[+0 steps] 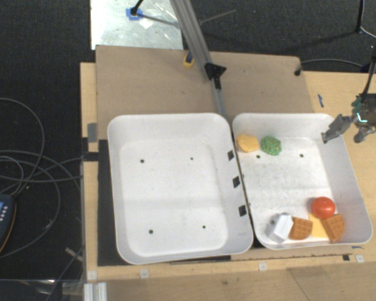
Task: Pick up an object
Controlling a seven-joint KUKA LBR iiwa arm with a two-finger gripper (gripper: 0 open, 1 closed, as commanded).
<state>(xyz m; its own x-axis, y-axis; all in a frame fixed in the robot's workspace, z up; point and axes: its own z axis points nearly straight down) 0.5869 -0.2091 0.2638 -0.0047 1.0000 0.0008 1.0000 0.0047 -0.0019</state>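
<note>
Landmark: right bin (338,168), shallow, white, sitting just beside the left bin (175,187) on the bench (250,74).

Candidate objects, all inside the right bin:
- Yellow piece (248,143), far-left corner of the right bin, close to its left wall.
- Green knobbly ball (271,145), touching or just beside the yellow piece, on the side away from the left wall.
- Red ball (323,207), near the right bin's near-right corner.
- Waffle-patterned orange piece (336,227), just nearer than the red ball, against the near wall.
- Second waffle-patterned orange piece (300,229), near wall, left of the first; a pale yellow flat item (316,227) lies between and under the two.
- White-grey block (278,227), near wall, touching the second waffle piece on its left.

Tool: gripper (344,129), over the right bin's far-right rim, well apart from every object listed. Two dark fingers spread apart, nothing between them.

Other: black clips (236,181) along the seam joining the right bin to the left bin; a grey pole (191,27) slanting down toward the right bin's far-left corner.
</note>
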